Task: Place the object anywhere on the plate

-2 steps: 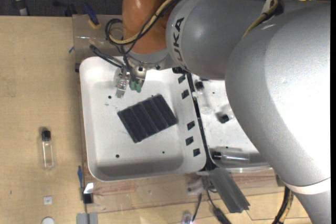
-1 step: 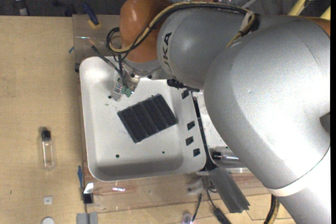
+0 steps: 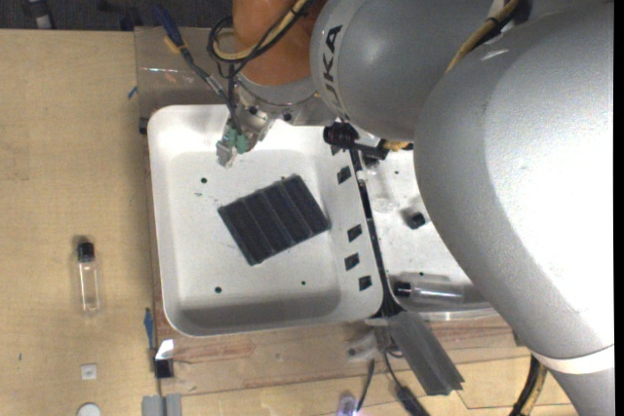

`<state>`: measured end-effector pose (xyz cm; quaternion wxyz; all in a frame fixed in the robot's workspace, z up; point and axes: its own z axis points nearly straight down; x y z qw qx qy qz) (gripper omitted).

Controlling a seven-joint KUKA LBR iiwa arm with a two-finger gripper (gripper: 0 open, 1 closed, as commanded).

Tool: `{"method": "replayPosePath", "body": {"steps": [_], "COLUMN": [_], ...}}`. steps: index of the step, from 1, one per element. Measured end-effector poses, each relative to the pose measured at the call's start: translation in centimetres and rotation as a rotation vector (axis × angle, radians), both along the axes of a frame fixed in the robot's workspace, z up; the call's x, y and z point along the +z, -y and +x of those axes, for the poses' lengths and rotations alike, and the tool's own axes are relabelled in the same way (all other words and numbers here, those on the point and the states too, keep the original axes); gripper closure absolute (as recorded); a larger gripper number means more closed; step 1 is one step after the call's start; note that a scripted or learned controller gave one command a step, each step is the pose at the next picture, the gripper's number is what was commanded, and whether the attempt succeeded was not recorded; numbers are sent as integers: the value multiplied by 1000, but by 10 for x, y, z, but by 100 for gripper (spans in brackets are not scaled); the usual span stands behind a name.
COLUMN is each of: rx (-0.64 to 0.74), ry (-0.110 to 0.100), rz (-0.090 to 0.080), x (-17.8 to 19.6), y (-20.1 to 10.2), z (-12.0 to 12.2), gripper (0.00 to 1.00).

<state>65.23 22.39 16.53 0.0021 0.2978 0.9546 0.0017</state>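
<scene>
Reaching from the right, arm (image 3: 409, 44) hangs pincer (image 3: 231, 149) above bin (image 3: 185, 209).

The arm (image 3: 439, 63) is grey with an orange band (image 3: 273, 15) above the wrist; the bin (image 3: 180, 209) is white; the ridged plate (image 3: 273, 218) in it is black, striped by parallel grooves; the bench (image 3: 58, 161) is pale tan

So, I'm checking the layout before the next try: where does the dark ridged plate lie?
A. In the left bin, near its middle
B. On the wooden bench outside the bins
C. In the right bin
A: the dark ridged plate rests tilted on the left bin floor, below the gripper.
</scene>
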Motion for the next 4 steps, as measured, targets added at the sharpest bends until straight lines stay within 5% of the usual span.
{"method": "replayPosePath", "body": {"steps": [1, 2, 3, 4], "rx": [82, 44, 97, 460], "ry": [3, -1, -4, 3], "rz": [1, 0, -2, -1], "x": [-77, 27, -61, 28], "y": [-3, 0, -3, -3], "z": [1, 2, 5, -1], "gripper": [100, 100, 100, 100]}}
